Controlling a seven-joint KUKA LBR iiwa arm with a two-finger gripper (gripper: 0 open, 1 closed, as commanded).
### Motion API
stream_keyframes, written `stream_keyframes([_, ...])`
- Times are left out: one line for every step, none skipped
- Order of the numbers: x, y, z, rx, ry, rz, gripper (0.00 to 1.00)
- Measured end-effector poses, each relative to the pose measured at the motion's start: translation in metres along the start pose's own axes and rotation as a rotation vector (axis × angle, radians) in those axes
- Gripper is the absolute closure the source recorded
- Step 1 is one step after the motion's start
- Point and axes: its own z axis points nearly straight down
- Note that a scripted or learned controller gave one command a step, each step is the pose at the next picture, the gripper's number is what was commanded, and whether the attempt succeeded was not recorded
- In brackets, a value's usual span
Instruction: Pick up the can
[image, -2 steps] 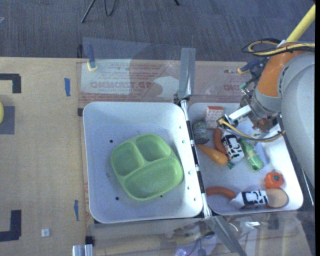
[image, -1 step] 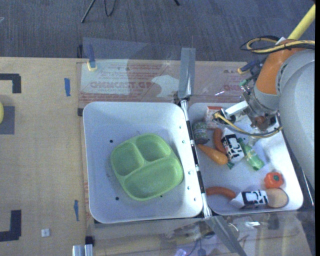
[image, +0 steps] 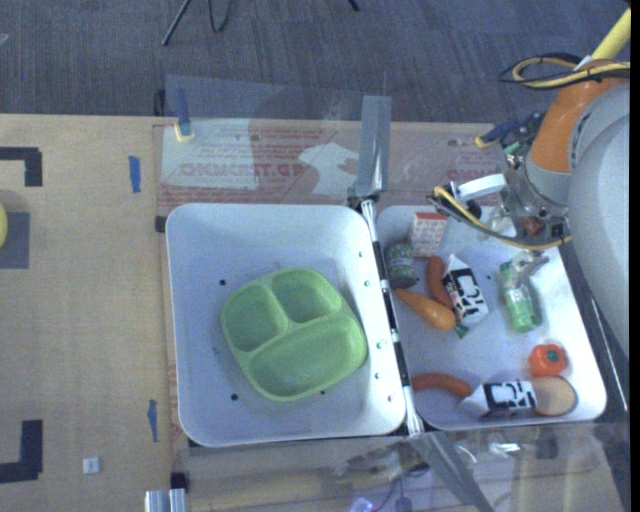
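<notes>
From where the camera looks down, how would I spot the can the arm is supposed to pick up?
Start at the right bin, the one crowded with small items. Go to its far left corner, next to the divider between the two bins. The can sits there: a small dark, greenish cylinder just left of the red and white carton and above the orange carrot, the only round, dark thing among them.

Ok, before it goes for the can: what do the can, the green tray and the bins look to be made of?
The can: dark and dull, likely metal or toy plastic; too small and blurred to settle. The green tray: moulded plastic, matte, uniform colour with soft rounded compartment walls. The left bin and right bin: smooth white plastic, with rolled rims and a slight sheen.
</notes>
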Motion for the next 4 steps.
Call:
stream_keyframes([0.010,-0.018,-0.088,0.002,0.001,-0.007,0.00])
stream_keyframes([0.002,-0.044,0.037,0.003,-0.001,-0.165,0.00])
stream_keyframes([0.002,-0.045,0.027,0.004,-0.001,-0.164,1.00])
stream_keyframes([-0.001,0.018,0.047,0.000,0.001,-0.134,1.00])
